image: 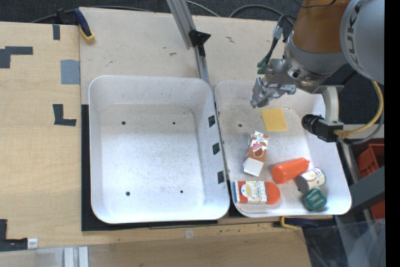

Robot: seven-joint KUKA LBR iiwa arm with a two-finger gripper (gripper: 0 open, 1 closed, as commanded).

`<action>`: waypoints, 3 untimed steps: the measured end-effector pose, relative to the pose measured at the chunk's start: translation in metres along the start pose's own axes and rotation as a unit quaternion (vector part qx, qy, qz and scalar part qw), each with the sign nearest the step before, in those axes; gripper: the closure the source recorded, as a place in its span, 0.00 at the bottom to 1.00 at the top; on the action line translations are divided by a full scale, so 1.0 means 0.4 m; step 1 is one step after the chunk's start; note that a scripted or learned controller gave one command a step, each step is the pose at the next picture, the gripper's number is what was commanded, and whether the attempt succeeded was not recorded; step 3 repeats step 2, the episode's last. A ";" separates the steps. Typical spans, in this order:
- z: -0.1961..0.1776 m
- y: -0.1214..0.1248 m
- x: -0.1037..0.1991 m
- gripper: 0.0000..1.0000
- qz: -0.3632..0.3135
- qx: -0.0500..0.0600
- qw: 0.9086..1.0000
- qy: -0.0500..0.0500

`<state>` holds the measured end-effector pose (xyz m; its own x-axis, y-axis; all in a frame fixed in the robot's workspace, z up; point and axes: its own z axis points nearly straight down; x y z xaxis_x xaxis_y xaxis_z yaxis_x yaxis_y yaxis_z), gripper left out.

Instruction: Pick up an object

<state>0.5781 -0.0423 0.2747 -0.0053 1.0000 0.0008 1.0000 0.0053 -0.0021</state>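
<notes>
My gripper [261,99] hangs over the far part of the right bin [232,134], with nothing visible between its fingers. Just right of and below it lies a flat yellow square [275,120]. Nearer the front are a small orange-and-white carton [256,152], an orange bottle-shaped piece [289,170], a red-and-white packet [257,192], a small grey-and-white can [310,179] and a green block [314,200].
The left bin [153,147] sits beside the right one, sharing a raised rim. A slanted metal post [181,9] rises behind the bins. The wooden bench [37,134] extends to the left with grey tape marks.
</notes>
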 end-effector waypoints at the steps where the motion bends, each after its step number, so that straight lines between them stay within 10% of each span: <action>1: 0.037 -0.036 0.151 1.00 -0.001 0.001 1.000 0.000; 3: 0.087 -0.073 0.294 1.00 -0.001 0.001 1.000 0.000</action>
